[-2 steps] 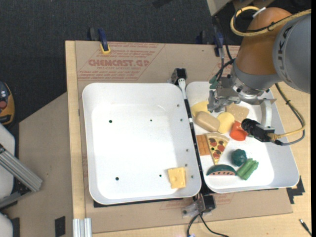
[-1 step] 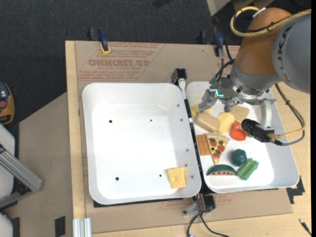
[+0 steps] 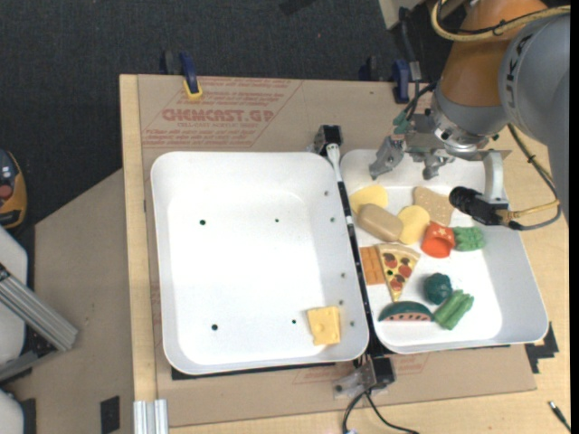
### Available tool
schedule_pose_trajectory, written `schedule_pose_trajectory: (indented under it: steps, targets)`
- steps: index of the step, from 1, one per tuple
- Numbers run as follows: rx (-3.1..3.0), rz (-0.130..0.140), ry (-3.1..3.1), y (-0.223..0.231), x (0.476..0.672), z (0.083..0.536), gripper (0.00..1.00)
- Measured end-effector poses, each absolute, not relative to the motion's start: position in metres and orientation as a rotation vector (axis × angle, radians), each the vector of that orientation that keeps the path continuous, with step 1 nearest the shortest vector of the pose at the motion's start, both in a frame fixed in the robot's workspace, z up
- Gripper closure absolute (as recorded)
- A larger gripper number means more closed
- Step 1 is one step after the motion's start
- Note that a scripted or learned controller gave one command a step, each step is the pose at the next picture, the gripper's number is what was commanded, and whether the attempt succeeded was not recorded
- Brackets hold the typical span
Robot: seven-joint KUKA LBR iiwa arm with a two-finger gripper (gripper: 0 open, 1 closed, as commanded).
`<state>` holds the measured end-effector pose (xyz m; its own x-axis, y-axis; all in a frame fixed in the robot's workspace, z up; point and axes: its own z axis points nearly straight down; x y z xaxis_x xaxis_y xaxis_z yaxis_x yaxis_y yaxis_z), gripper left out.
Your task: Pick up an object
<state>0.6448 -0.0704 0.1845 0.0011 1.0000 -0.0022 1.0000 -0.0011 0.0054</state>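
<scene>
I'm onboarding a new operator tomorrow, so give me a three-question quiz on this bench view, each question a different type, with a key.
1. True or false: the cheese wedge lies in the left bin.
2. Multiple choice: the claw hangs above which part of the right bin? A) its far end, B) its near end, C) outside it altogether.
3. Fill in: the pizza slice lies just above the ______ slice in the picture.

Key: 1 true; 2 A; 3 watermelon.
</scene>
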Motion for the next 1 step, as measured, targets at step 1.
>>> schedule_pose_trajectory:
  steps: [1]
  targets:
    - [2.228,-0.004,2.221,-0.1035,0.6272,0.0808,0.0]
